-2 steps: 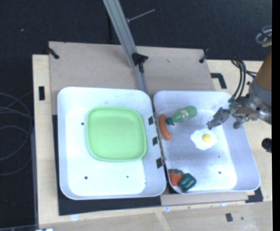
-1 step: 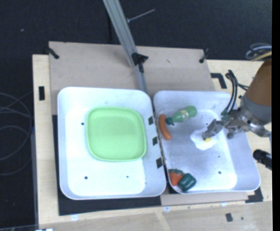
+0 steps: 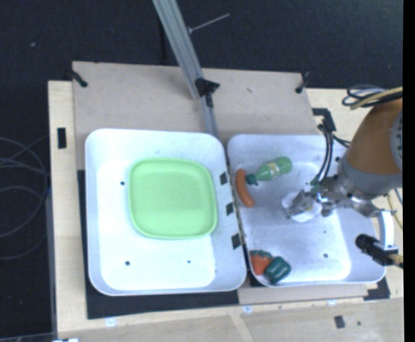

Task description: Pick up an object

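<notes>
You can see the arm (image 3: 375,152) coming in from the right side of the frame, and part of it is cut off at the right edge. Its gripper (image 3: 300,206) sits low over the middle of the right bin (image 3: 336,262). The tip is small and blurry, with something pale under it. You cannot tell if the tool is clenched or let go, and you cannot tell if it has anything in it.

In the right bin you have a green bottle (image 3: 270,169) lying on its side near the top left part. Just beside it, along the left wall, lies an orange carrot-like toy (image 3: 244,187). Down in the lower left corner of that bin sit a small red-orange thing (image 3: 259,261) and a dark green thing (image 3: 277,268), touching each other. They are too small to name for sure.

The left bin (image 3: 108,262) holds a light green square plate (image 3: 172,197) in its middle, lying flat.

No words or labels can be read on anything.

The middle and lower right of the right bin are bare white floor. The toys all sit close to the left wall. A grey pole (image 3: 179,34) slants down from the top of the frame to the spot where the two bins meet.
</notes>
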Controlling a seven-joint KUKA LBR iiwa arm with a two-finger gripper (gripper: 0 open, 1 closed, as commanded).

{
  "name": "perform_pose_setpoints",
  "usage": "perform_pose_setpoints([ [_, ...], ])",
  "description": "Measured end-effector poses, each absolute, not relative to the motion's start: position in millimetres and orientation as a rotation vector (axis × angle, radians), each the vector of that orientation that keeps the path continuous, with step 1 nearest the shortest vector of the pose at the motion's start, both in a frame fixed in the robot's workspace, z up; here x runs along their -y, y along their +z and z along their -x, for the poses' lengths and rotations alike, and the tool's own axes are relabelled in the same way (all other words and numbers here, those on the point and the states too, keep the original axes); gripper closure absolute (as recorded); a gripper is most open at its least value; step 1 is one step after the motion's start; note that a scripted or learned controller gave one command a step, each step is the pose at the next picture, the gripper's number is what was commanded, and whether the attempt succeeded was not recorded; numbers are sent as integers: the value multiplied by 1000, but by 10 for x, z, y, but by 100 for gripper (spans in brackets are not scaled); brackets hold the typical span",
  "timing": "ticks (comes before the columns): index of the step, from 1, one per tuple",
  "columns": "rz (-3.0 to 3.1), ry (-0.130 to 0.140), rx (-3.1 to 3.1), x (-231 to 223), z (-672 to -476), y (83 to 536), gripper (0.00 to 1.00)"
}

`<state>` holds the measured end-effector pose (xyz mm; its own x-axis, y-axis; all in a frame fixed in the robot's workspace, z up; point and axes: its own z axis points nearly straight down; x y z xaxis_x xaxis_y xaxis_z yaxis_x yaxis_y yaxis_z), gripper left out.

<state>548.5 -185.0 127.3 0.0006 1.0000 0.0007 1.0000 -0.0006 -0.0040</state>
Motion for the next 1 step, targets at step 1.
perform_pose_setpoints([
  [1,2222,1,2221,1855,-5484,1000,0],
])
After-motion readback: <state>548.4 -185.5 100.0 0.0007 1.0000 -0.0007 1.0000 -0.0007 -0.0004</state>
